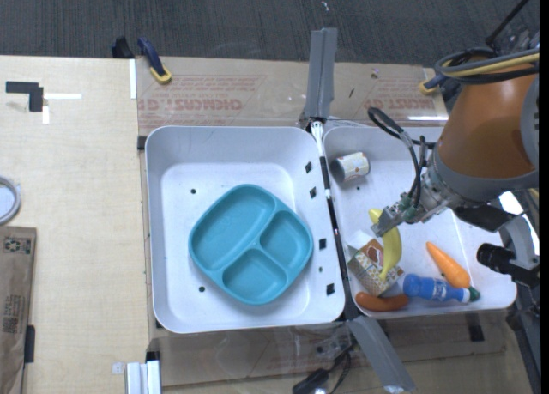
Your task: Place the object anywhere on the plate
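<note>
A blue three-compartment plate (250, 244) lies in the left white bin (163, 212) with nothing on it. In the right bin (377, 143) my gripper (388, 221) reaches down from the right, its tip at the upper end of a yellow banana (392, 249). Beside the banana lies a brown snack packet (371, 265). Along the bin's near wall are a reddish sausage (382, 301), a blue bottle (436, 288) and an orange carrot (449, 264). A small white can (350, 166) lies on its side at the far left of that bin.
The two bins meet at a raised divider (327, 212) with a grey post (322, 70) behind it. The arm's orange band (485, 130) overhangs the right bin's far right corner. Cables (403, 139) trail above the gripper. Tape roll (7, 201) lies on the bench far left.
</note>
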Robot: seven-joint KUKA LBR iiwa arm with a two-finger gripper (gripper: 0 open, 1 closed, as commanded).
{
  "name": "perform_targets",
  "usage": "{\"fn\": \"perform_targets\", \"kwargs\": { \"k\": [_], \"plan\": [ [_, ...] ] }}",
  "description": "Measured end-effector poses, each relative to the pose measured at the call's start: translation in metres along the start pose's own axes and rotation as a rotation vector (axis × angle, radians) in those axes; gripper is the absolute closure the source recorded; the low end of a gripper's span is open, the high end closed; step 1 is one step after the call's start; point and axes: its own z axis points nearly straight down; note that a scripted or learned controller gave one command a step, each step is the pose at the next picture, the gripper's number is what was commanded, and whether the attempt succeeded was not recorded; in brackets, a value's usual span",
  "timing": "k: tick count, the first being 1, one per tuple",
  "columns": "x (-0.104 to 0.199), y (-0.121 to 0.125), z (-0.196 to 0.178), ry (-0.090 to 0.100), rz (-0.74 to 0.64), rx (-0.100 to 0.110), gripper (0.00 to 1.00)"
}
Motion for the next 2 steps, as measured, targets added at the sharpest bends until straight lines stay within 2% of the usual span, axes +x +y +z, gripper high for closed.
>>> {"fn": "perform_targets", "kwargs": {
  "k": [1, 2],
  "plan": [
    [-0.023, -0.016, -0.065, -0.001, -0.376, 0.0, 1.0],
    [0.051, 0.016, 0.019, 0.002, -0.44, 0.002, 1.0]
  ]
}}
